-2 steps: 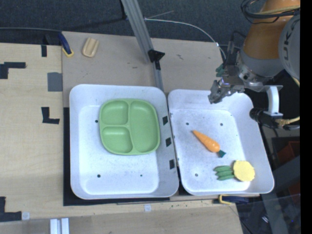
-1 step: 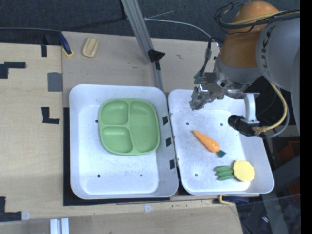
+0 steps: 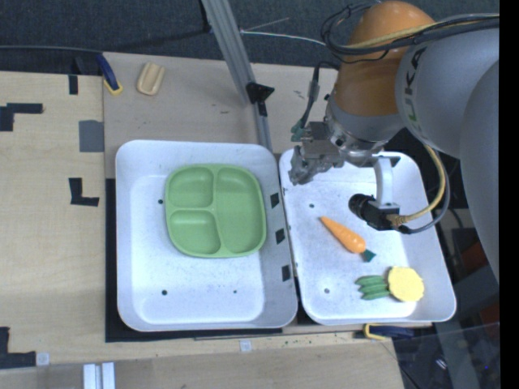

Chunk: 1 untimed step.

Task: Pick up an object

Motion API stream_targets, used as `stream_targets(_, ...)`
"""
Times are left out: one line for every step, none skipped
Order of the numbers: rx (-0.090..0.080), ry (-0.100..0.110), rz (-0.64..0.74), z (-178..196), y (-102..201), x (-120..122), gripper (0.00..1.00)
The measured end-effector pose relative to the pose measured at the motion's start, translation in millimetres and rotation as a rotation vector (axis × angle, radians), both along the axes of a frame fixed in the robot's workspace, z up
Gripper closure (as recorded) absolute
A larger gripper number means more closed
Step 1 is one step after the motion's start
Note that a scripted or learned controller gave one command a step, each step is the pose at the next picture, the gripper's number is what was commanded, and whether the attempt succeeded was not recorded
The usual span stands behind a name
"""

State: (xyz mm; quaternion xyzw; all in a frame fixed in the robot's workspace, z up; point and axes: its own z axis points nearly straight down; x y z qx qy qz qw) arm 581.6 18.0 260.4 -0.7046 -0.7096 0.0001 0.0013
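Nothing is picked yet: your gripper (image 3: 306,167), grip state untellable, hovers at the right bin's (image 3: 430,241) eleven o'clock; the toy carrot (image 3: 344,235) lies untouched.

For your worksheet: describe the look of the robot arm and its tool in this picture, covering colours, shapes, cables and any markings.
The arm is bulky, rounded and grey, with a glossy orange band above the wrist. Dark lettering runs along the grey shell, too cropped to read. Thin black cables loop over the orange part, and a yellowish cable curves down its side. The tool is a small, dark grey metal assembly.
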Motion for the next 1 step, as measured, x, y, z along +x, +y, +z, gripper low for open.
stream_targets(0.000,0.001,0.000,-6.7,59.6,-9.3,1.00)
